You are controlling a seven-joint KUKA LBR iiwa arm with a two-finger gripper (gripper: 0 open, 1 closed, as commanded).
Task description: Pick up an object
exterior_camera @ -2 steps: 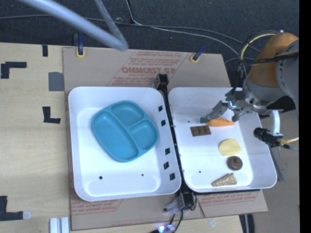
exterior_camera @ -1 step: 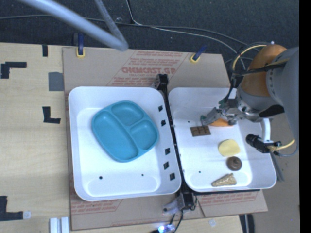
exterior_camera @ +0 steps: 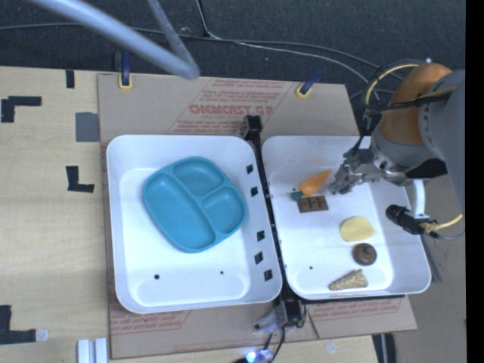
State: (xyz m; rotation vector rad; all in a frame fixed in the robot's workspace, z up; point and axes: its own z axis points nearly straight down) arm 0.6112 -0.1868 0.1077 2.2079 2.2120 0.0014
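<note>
Bins, two of them, shallow and white, sit side by side on a cardboard sheet on the tabletop (exterior_camera: 45, 203), seen from above at a slant. The left bin (exterior_camera: 128, 278) carries a light blue divided plate (exterior_camera: 195, 203) with three compartments, lying a little toward the bin's far edge and tilted relative to the bin walls.

The right bin (exterior_camera: 302, 278) carries several small things. An orange carrot-shaped piece (exterior_camera: 314, 181) lies in the far half of the bin, toward its left wall. Just beside it, on the near side, lies a small brown waffle-like square (exterior_camera: 312, 203); whether the two touch cannot be told. A pale yellow rounded piece (exterior_camera: 356, 228) lies toward the right wall, a dark brown round piece (exterior_camera: 364, 254) sits just near of it, and a tan wedge-shaped piece (exterior_camera: 349, 280) lies close to the bin's near edge.

The grey arm (exterior_camera: 446, 127), with its orange band (exterior_camera: 416, 97), reaches in from the right over the far right corner of the right bin. Its gripper (exterior_camera: 346, 178) hangs low just right of the orange carrot-shaped piece, very near its right end. Whether the jaws are spread or pressed together cannot be told, nor whether they touch the piece. Black cables run across the dark floor beyond the tabletop's far edge.
</note>
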